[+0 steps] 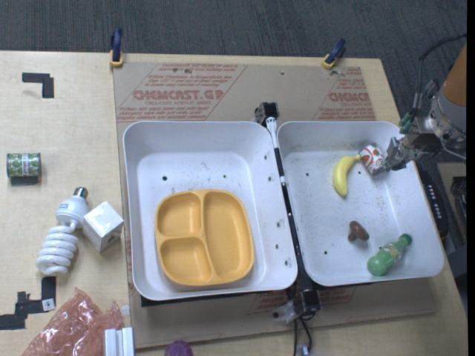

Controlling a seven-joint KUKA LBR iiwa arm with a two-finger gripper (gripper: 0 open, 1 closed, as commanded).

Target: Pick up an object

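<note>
Gripper [395,154] down in right bin [427,199], upper right corner, tips right at small white-and-orange cup [372,157] next to banana [341,174]. Honestly can't tell if jaws are spread or pinching it. Nothing lifted yet, so grab and lift remain.

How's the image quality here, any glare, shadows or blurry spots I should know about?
Camera view: even, soft lighting; mild glare on the right bin floor and faint shadows along the left bin walls. The yellow tray and banana look sharp; the gripper at the right bin's edge is small and slightly blurred.
</note>
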